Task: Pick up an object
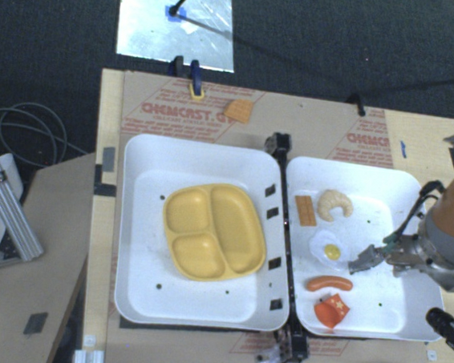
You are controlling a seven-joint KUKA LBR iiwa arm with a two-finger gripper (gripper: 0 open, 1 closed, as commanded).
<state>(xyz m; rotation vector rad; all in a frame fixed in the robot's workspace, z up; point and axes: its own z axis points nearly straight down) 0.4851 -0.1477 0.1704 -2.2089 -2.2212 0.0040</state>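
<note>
The right bin (404,187) holds toy food: a croissant (335,202), a brown wafer (305,210), a fried egg (329,249), a sausage (330,283) and a red piece (331,310). My gripper (364,260) reaches in from the right and hovers just right of the egg, above the sausage. Nothing shows between its fingers. The left bin (139,208) carries a yellow divided plate (214,230).
A tan cracker-like piece (239,109) lies on the cardboard behind the bins. A clamp (196,81) sits at the cardboard's back edge, with a shiny sheet (179,19) beyond. A black divider (279,222) separates the bins. The right bin's right half has bare floor.
</note>
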